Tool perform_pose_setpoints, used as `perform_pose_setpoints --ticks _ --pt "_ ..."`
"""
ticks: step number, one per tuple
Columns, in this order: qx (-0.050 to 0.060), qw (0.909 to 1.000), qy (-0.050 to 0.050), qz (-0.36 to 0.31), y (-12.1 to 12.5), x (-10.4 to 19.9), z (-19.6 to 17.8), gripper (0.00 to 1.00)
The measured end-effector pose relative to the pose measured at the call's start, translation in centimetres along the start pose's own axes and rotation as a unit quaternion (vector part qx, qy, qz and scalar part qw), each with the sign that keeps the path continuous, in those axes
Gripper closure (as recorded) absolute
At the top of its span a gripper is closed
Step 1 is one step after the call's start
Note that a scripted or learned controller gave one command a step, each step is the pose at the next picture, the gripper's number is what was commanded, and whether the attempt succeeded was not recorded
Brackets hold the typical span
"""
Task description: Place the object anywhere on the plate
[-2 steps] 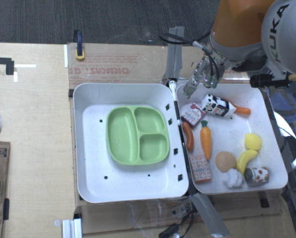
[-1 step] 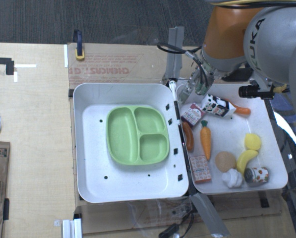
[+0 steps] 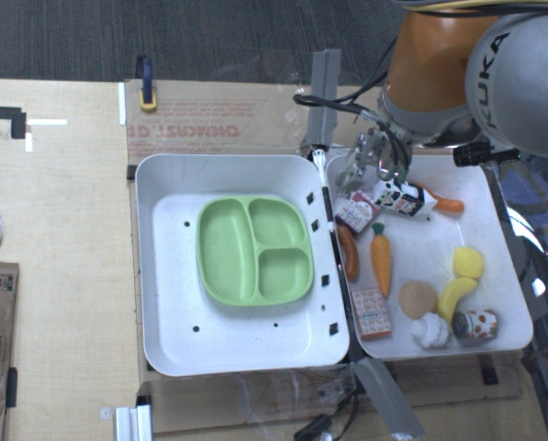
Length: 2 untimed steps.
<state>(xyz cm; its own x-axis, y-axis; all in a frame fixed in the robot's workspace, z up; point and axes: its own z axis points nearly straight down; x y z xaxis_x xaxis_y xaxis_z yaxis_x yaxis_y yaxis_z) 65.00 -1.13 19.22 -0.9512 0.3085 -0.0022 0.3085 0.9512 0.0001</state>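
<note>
Hiding behind jaws (image 3: 373,165): bin corner (image 3: 333,163)

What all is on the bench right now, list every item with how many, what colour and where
plate: 1, light green, three compartments, in the left bin
bins: 2, white, side by side
carrot: 1, orange with green top, right bin, middle
sausage: 1, brown, right bin by its left wall
small packet: 1, red and white, above the sausage
cow toy: 1, black and white, right bin top
box: 1, red and white, right bin bottom left
banana: 1, yellow, right bin
lemon: 1, yellow, above the banana
round cookie: 1, tan
can: 1, patterned, bottom right
gripper: 1, metal, over the right bin's top left
</note>
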Motion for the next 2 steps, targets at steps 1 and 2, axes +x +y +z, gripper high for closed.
perform_pose_setpoints --ticks 1,2 --pt "0.0 0.9999 0.0 0.013 6.4 2.8 0.0 1.0" --pt "0.0 0.9982 0.001 -0.06 3.0 8.1 0.0 1.0"
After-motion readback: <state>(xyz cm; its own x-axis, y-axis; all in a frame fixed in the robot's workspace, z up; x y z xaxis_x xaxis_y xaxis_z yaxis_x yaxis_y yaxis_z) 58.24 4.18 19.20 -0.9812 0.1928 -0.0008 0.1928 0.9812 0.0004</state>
